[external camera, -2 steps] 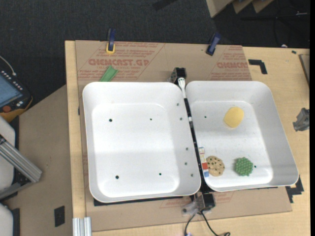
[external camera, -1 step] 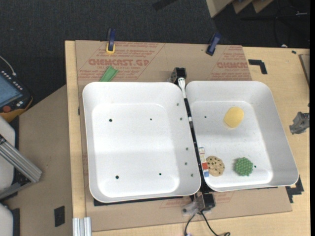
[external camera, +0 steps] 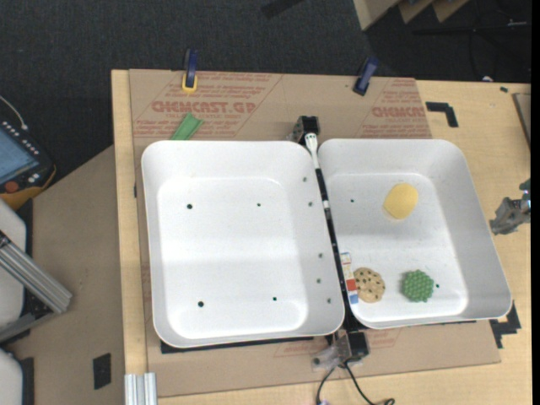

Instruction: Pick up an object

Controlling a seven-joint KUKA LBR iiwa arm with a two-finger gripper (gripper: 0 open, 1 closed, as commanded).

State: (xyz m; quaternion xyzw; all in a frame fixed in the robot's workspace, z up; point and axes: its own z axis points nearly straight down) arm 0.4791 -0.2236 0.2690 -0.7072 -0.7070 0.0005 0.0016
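Three small things wait in the right bin [external camera: 472, 184].

The gripper [external camera: 509, 216] sits at the bin's right edge; I cannot tell its state. The cookie [external camera: 369, 284] lies near the wall, so a grab could slip.

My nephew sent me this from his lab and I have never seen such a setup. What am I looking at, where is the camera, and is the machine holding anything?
The camera is fixed above a bench and looks down at a slant. On a brown board sit two shallow white bins side by side: the left bin and the right bin. In the right bin lie three small things: a yellow round object, a tan cookie-like piece and a green bumpy ball. The machine is a robot arm meant to pick one up. A grey metal part of it shows at the right edge, beside the right bin. It is not over any object, and nothing is visibly held.
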